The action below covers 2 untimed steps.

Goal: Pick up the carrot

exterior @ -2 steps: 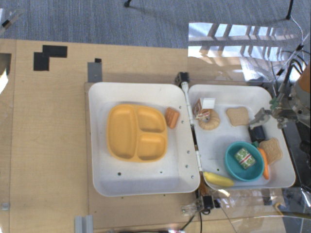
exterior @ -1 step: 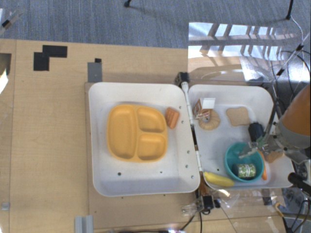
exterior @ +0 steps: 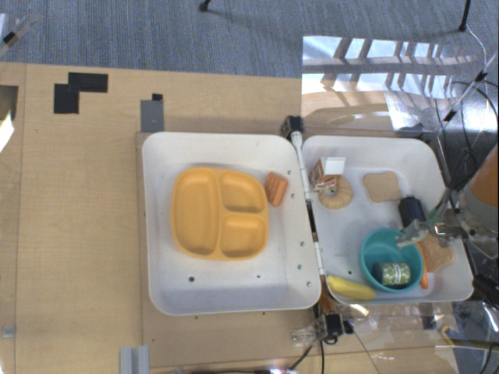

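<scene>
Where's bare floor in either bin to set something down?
Left bin: wide strip below the yellow tray, narrower strip above it. Right bin: patch left of the teal bowl, below the bagel. Crowded around the bowl, by the gripper and banana.

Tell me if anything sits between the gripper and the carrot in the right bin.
Likely yes. The carrot shows as an orange sliver wedged beside the teal bowl, and a tan slice lies between it and the gripper, which hangs over the bowl's rim.
</scene>
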### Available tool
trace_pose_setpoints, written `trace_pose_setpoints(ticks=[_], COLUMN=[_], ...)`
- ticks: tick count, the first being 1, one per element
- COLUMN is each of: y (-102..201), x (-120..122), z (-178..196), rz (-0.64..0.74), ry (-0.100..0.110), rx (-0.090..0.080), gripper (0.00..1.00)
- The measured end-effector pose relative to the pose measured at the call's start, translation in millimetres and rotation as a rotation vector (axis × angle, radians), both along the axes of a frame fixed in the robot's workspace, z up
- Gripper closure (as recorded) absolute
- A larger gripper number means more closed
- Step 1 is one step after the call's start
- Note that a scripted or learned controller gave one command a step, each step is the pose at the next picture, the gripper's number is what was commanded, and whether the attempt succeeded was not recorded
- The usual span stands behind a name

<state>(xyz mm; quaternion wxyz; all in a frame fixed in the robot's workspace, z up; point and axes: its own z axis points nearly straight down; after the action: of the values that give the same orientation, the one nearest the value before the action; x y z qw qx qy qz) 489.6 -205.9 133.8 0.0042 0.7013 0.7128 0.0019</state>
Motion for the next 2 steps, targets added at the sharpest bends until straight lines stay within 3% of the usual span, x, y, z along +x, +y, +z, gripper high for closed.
trace_pose_setpoints(ticks=[1,2], y=[9,41], x=[7,4], z=[-42,-41], rz=[-0.242,0.142], ry=[-0.007,-0.013], rx=[0.019,-0.008], gripper=[0.00,0.00])
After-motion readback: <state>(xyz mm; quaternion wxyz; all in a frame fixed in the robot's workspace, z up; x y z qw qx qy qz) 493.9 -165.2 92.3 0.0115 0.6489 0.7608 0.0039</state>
